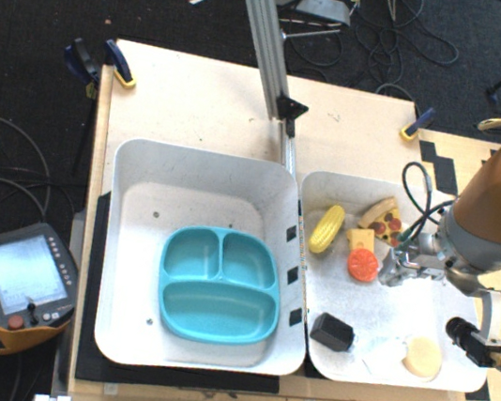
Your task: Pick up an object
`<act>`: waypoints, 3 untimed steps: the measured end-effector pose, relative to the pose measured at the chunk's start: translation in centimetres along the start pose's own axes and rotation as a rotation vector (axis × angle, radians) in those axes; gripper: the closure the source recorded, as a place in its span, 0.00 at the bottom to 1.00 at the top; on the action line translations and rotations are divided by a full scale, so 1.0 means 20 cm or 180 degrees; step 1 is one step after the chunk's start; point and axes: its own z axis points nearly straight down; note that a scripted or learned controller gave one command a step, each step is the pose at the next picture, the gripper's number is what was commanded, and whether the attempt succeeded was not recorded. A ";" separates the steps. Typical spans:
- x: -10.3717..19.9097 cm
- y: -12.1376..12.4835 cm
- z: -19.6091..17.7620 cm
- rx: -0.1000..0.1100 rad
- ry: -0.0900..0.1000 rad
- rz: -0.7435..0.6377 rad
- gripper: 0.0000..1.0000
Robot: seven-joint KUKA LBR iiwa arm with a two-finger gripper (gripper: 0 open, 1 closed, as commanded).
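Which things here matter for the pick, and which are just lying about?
For the pick: gripper, corn cob, orange piece, pizza slice, black block, pale round piece.
Lying about: teal tray, teach pendant, clamps.

Even overhead light, soft shadows, mild glare on white bins [133,166] (slightly grainy).

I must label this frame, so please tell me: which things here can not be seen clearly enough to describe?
- Pincer: too small and blurred in the camera view to tell its state or whether it touches the orange toy.
- Arm: cut off by the right edge.
- Pizza slice: partly behind black cables.
- Black block: too small to identify.
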 end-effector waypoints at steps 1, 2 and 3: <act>0.03 -0.01 -0.30 -0.0001 0.0000 -0.0003 1.00; 0.03 0.00 -0.53 0.0004 0.0001 -0.0002 1.00; 0.24 0.10 -0.46 0.0019 0.0006 -0.0013 1.00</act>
